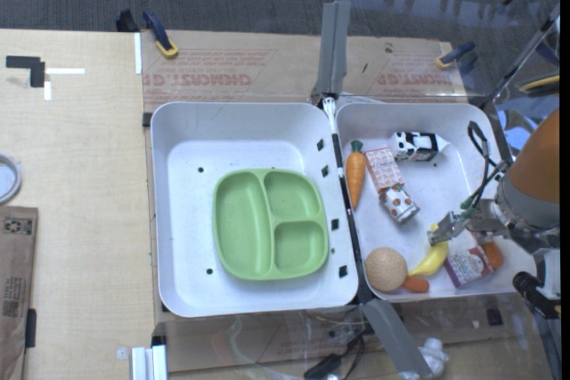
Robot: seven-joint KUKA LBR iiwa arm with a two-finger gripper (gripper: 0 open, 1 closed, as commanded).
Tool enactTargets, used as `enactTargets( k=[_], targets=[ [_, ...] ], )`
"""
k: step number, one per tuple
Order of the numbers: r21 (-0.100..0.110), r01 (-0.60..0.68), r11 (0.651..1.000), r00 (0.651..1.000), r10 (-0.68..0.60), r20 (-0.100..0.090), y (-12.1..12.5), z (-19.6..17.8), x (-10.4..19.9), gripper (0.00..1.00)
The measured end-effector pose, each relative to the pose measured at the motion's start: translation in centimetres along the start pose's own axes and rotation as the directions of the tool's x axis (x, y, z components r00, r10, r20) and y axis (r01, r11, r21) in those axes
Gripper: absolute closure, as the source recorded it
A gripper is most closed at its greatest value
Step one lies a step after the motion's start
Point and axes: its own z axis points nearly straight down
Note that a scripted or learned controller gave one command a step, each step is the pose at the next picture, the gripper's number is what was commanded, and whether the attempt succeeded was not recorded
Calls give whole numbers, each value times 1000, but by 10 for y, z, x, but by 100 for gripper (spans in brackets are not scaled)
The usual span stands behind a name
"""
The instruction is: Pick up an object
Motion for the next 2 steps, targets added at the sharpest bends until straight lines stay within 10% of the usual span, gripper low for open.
enactTargets(
  k=[1, 2],
  targets=[
    [0, -3, 1000, 1000, 3, 0, 0, -9, 0, 100],
    [1, -2, 1000, 1000, 2, 0, 0, -9, 0, 0]
  ],
)
